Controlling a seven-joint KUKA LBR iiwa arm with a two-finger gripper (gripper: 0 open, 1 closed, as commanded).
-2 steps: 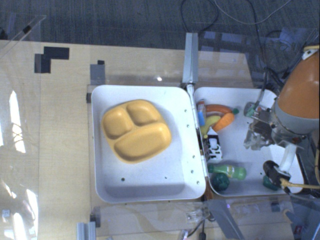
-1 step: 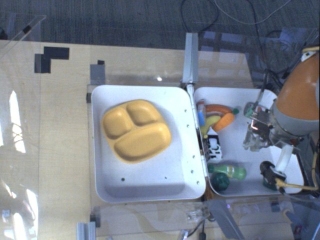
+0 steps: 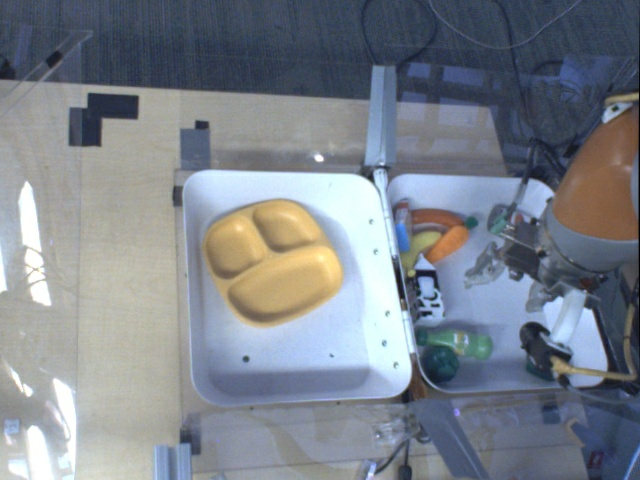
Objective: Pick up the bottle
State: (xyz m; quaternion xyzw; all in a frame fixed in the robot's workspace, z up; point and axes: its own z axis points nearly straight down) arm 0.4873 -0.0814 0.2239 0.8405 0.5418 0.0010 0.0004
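While hovering over the right bin [image 3: 500, 190], claw [image 3: 487, 268] apparently empty.

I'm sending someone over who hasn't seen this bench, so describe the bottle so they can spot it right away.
Go to the right white bin, the one the arm reaches into, and look along its near edge by the left corner. The bottle lies on its side there, clear green with a yellow band. The dark green ball beside it is round; the bottle is long.

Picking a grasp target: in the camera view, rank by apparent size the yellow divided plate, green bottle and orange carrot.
1. Yellow divided plastic plate, clearly largest.
2. Green plastic bottle.
3. Orange toy carrot, slightly smaller; close call.
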